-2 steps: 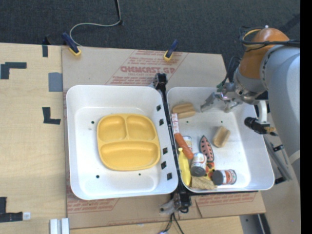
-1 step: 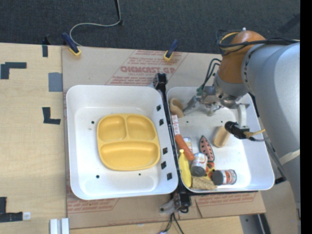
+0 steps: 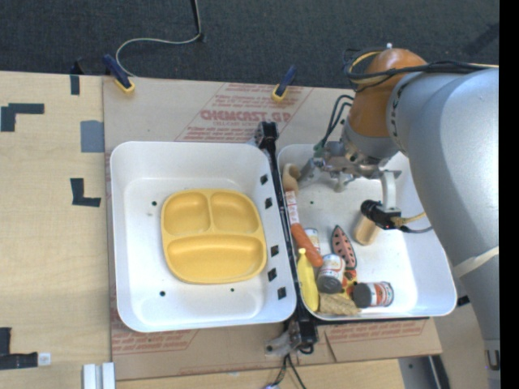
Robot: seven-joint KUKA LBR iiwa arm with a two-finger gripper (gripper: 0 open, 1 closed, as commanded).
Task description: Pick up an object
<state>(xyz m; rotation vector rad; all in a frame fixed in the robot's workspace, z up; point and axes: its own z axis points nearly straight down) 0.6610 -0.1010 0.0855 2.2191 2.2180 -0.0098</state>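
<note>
The gripper [image 3: 336, 171] hung over the far end of the right bin [image 3: 422, 274], its opening impossible to judge, while the objects [image 3: 336, 272] lay heaped at the near left, so a descent here risked closing on nothing.

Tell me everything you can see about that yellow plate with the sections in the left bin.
The yellow plate is a rounded-square divided tray that looks like smooth plastic. Raised ridges split it into three compartments: two smaller ones on the far side and one wide one on the near side, with nothing in any of them. It lies flat and right side up near the middle of the left white bin, resting on the bin's floor. It touches none of the bin's walls.
</note>
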